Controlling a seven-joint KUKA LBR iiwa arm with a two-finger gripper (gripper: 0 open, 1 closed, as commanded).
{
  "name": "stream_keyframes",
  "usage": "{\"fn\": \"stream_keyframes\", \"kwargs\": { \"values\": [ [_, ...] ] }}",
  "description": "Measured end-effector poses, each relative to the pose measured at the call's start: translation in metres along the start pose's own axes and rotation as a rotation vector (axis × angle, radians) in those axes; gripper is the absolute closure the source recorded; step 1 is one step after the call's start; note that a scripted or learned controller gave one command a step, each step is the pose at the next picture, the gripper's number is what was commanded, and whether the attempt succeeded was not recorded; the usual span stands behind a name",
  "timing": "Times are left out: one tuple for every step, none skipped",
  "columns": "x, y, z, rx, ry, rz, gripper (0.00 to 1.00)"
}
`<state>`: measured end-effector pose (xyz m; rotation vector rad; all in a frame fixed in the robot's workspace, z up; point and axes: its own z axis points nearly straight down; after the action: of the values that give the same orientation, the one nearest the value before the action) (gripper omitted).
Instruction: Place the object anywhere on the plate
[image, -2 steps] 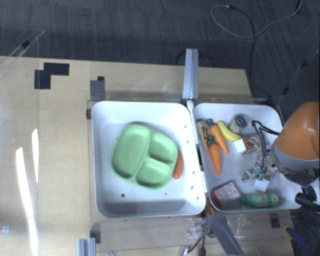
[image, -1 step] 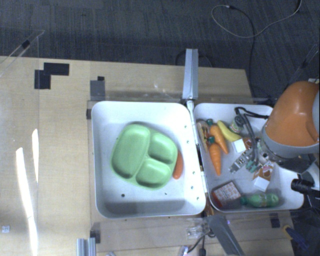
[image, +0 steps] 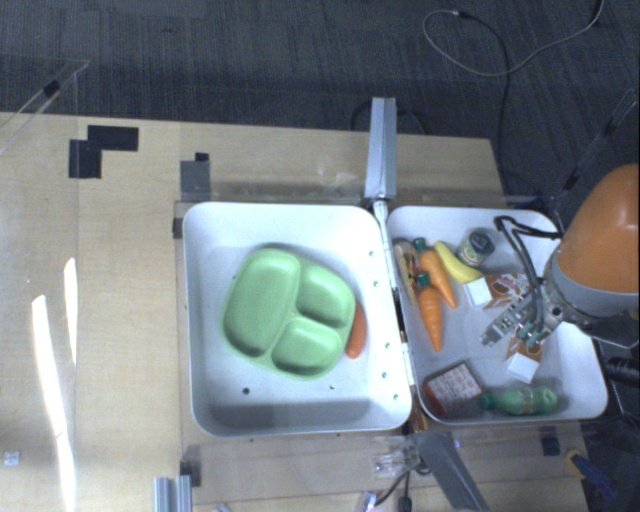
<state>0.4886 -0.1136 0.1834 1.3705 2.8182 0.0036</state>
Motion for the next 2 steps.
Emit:
{"fn": "stream_keyframes", "kwargs": {
  "values": [
    [0.023,0.023,-0.002,0.000,0.001,0.271,1.00],
    [-0.009,-0.008,0.000,0.001,0.000,0.192,1.00]
  ]
}}
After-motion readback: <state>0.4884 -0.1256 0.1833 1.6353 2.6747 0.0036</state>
